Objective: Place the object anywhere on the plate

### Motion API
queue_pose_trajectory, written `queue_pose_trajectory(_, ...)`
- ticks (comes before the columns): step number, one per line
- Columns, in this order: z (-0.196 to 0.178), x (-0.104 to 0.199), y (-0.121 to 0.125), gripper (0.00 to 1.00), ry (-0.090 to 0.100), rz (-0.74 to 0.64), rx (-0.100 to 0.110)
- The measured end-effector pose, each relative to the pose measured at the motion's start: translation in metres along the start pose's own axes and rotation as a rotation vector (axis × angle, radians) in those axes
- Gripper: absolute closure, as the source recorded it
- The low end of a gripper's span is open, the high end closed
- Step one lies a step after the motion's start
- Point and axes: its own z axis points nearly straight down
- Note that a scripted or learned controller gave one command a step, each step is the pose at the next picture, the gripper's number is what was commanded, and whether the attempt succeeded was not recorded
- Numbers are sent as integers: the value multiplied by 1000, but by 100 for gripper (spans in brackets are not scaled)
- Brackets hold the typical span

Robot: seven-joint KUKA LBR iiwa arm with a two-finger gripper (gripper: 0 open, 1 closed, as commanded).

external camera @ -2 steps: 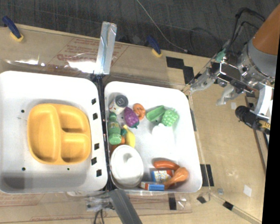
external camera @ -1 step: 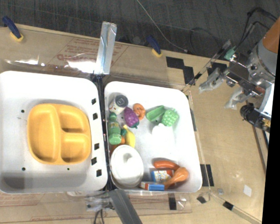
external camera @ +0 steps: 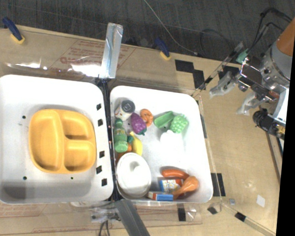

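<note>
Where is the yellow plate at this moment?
The yellow plate lies in the left white bin, near its middle, across the divider from the toy-filled right bin.

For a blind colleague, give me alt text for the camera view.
A yellow divided plate sits in the left white bin; the right bin holds toy foods and a white cup. The gripper hangs outside the bins, upper right.

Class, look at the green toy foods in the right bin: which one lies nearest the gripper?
The bumpy light-green piece: it lies furthest right, toward the gripper, beside the smooth darker green piece, while the third green piece stands by the divider.
</note>
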Motion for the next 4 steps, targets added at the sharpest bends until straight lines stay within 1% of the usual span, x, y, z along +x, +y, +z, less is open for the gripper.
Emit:
queue_pose_trajectory(1, 0, 0, 0, 0, 0, 0, 0)
queue_pose_trajectory(2, 0, -10, -27, 0, 1, 47, 4)
queue_pose_trajectory(3, -9, -15, -33, 0, -1, 132, 0)
queue_pose_trajectory(4, -9, -15, -33, 0, -1, 132, 0)
